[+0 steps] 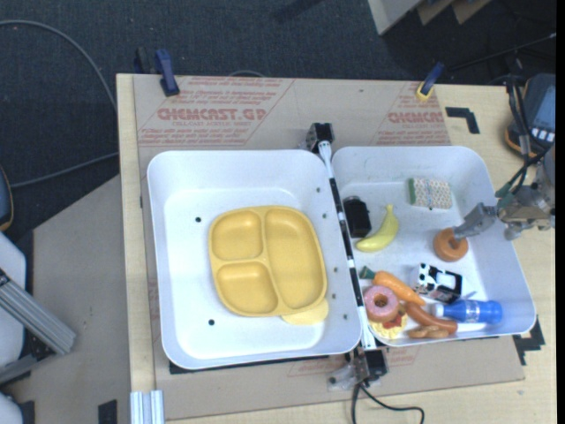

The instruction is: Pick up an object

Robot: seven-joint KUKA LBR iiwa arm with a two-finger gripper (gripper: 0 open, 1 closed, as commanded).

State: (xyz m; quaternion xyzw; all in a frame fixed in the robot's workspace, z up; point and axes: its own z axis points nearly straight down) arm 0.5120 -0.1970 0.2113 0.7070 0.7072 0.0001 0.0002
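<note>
My gripper (472, 223) reaches in from the right over the right bin (388, 162). Its tip sits just above and to the right of an orange round piece (451, 248). Nothing is visibly held. Other objects in this bin are a banana (380, 230), a black block (357, 216), a green-edged patterned sponge (431, 193), a carrot (399, 286), a pink donut (381, 304), a black-and-white toy (439, 280), a blue bottle (469, 311) and a sausage (430, 327).
The left bin (177, 237) holds a yellow divided tray (265, 260). A black divider strip (340, 228) runs between the bins. Clamps (165, 71) (430, 79) sit on the bench's far edge. Cables and gear (530, 122) crowd the right side.
</note>
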